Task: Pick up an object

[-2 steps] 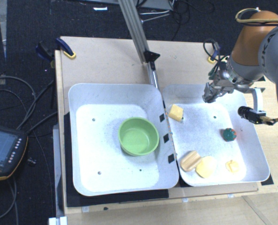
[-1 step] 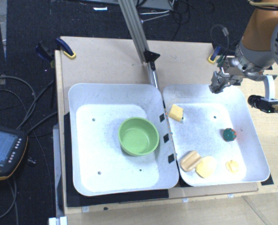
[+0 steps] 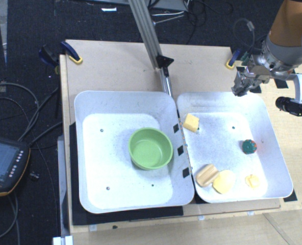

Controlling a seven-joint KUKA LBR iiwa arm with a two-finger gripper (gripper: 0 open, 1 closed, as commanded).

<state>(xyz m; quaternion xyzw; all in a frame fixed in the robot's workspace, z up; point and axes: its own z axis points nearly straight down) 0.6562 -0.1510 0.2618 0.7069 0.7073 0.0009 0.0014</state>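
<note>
My gripper (image 3: 241,89) hangs over the far rim of the right bin (image 3: 273,137), near its back right corner, with nothing visible between its fingers. In that bin lie a yellow block (image 3: 191,123) at the left, a small green and red object (image 3: 249,146) at the right, a tan bread-like piece (image 3: 206,174), a round yellow object (image 3: 224,181) and a small yellow object (image 3: 252,180) along the near side. A green bowl (image 3: 151,148) stands upright in the left bin (image 3: 97,152).
A slanted metal pole (image 3: 147,29) runs from the top down to the divide between the bins. Blue and yellow clamps (image 3: 69,52) sit at the bench's back corners. A tablet-like pendant (image 3: 3,165) lies off the bench at the left.
</note>
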